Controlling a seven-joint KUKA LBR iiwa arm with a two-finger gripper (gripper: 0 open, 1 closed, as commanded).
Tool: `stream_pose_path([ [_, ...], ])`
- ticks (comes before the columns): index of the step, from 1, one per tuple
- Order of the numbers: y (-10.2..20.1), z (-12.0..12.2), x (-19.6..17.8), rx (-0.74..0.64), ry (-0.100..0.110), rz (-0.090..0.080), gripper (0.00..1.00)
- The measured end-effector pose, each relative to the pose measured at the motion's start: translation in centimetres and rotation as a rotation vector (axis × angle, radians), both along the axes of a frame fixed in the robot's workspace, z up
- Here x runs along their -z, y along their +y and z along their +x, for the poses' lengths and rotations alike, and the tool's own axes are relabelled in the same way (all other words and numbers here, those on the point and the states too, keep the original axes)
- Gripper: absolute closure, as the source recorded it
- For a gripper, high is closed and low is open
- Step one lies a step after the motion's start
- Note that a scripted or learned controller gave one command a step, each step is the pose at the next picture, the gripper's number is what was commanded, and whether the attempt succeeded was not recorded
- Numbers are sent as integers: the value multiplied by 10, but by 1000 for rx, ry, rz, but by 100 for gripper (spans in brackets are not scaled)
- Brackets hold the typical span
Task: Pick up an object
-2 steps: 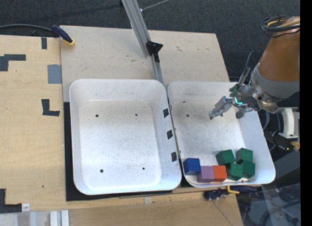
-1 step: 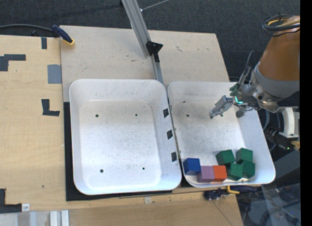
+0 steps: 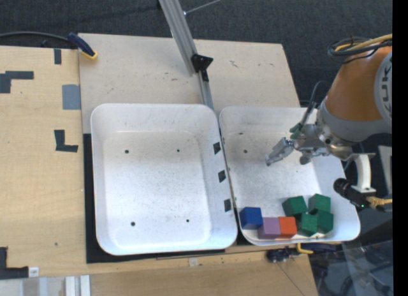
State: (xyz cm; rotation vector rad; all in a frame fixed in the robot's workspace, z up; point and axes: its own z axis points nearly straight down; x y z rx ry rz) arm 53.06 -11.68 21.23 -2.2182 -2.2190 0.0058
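Over the right bin [image 3: 255, 122], mid-floor, hangs the gripper [image 3: 278, 153], pointing toward the view's left; fingers [image 3: 274, 157] apparently close together with nothing seen between them, though too small and blurred to say for sure. Blocks all heaped along the bin's near edge, down and to the right of the fingers, well apart from them: blue block [image 3: 251, 217] leftmost, purple block [image 3: 271, 226] and orange block [image 3: 287, 226] touching beside it, then a cluster of green blocks [image 3: 309, 214] packed toward the corner. Probably easiest to go for the blue one, with open floor on its left side. Near wall of the bin crowding everything else. Left bin [image 3: 153, 113] alongside on the bench [image 3: 38, 161]
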Motion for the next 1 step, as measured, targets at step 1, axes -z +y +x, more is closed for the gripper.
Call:
stream_pose_path([
  [1,1,0,44,0,1,0,0],
])
